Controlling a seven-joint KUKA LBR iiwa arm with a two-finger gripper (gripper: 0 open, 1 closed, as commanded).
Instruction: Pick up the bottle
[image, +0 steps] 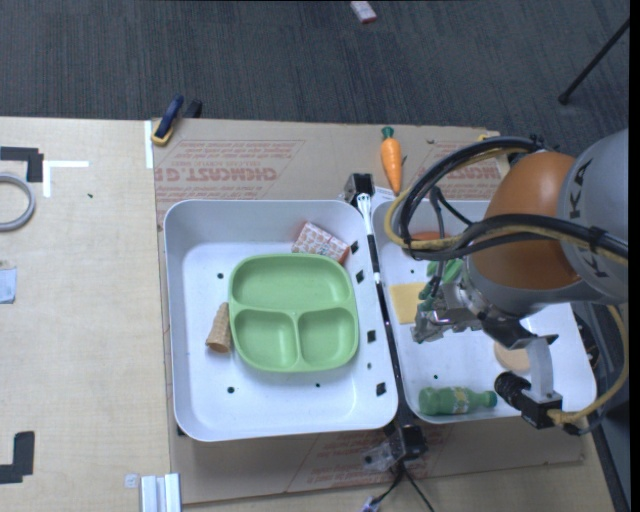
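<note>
A green bottle (455, 400) lies on its side near the front edge of the right bin (415, 372), cap pointing right. My gripper (432, 328) hangs over the middle of that bin, a little behind the bottle and apart from it. The bulky wrist with its orange band (525, 230) covers much of the bin's right half. Nothing shows between the fingers.
The left bin (190, 330) holds a green divided plate (295, 312), a tan cone-like piece (219, 328) and a patterned packet (320, 240). A yellow flat piece (405, 300) lies in the right bin. A toy carrot (390, 160) rests behind the bins. Black cables loop above the wrist.
</note>
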